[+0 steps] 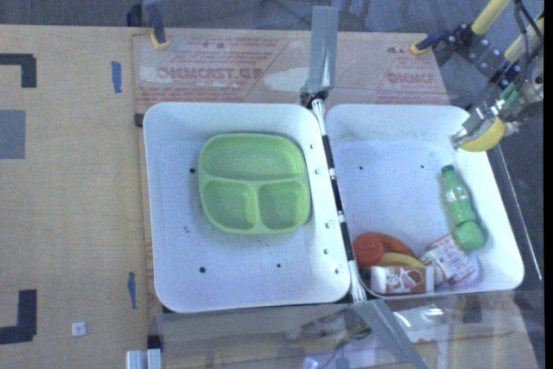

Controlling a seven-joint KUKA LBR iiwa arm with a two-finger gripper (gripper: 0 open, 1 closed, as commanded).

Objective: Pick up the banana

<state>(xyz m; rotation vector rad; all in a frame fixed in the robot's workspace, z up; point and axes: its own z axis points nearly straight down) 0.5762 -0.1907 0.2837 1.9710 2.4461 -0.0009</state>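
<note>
Gripper (478,134) at the right bin's (406,121) far right rim, closed on the banana (484,138).

We see the arm slanting down from the upper right, its fingers clasping a smooth, curved yellow banana, which seems to lie roughly crosswise, though it is partly hidden. Below the gripper a glossy green bottle (458,207) lies lengthwise; further down-left sit a round red fruit (370,248) and cartons (402,277). Far left, a matte green sectioned plate (254,182).

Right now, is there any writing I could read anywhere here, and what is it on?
Red print on the clear sheet behind the bins: blurred, unreadable.
Red print on the sheet's right part: unreadable.
Red-and-white carton: label too small.
Red-and-white packet: too small.
Green bottle: no legible label.
</note>
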